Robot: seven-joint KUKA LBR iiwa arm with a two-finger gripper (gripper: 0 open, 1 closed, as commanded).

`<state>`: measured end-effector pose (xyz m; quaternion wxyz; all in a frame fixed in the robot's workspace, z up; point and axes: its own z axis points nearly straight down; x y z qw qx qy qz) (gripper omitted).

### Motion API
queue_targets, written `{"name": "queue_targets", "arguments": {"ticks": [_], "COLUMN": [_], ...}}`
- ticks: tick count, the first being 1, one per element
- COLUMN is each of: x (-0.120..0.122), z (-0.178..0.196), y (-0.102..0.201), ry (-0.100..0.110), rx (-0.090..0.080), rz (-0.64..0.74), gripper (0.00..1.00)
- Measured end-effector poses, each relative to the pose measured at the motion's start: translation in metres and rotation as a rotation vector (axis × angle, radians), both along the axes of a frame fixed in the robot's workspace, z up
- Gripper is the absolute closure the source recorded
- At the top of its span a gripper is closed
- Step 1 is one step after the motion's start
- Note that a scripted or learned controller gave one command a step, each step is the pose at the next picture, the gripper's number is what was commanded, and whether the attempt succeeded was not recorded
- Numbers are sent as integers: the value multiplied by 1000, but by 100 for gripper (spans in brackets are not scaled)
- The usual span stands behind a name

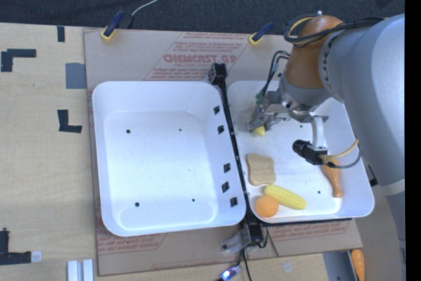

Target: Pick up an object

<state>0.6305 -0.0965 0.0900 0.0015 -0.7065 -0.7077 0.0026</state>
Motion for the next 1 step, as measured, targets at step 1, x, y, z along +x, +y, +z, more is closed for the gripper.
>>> {"name": "queue_targets", "arguments": {"ticks": [1], "x": [-15], "z": [98], "y": [118], "ry": [-10], "rx": [5], "rz": [8], "gripper": [100]}}
